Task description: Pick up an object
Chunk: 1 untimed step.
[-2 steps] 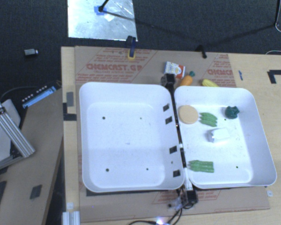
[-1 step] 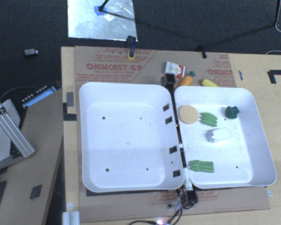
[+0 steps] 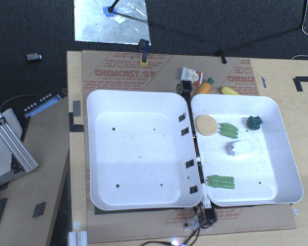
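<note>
Camera view, right bin (image 3: 282, 137) with tan disc (image 3: 206, 125), green pods (image 3: 220, 181)

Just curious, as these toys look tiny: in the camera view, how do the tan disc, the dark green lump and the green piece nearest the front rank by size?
1. Green piece at front
2. Tan disc, nearly alike
3. Dark green lump, clearly smallest

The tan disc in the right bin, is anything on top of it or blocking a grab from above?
Nothing visible covers the tan disc. A green piece lies beside it on the right, close or touching, and the right bin's divider wall is on its left.
</note>
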Each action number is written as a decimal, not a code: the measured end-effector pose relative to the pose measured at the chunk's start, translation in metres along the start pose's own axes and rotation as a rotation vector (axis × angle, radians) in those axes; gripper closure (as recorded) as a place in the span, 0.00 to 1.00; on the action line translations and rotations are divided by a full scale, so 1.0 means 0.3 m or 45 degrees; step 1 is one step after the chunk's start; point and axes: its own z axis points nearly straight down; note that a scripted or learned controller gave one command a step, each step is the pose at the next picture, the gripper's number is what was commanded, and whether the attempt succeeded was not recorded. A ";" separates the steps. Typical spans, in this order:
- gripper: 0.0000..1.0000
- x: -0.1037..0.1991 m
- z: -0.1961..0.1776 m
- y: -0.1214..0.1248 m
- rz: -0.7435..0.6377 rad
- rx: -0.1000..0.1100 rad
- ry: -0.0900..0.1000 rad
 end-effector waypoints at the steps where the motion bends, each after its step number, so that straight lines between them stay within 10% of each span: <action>1: 1.00 0.112 0.515 0.012 -0.012 0.021 0.008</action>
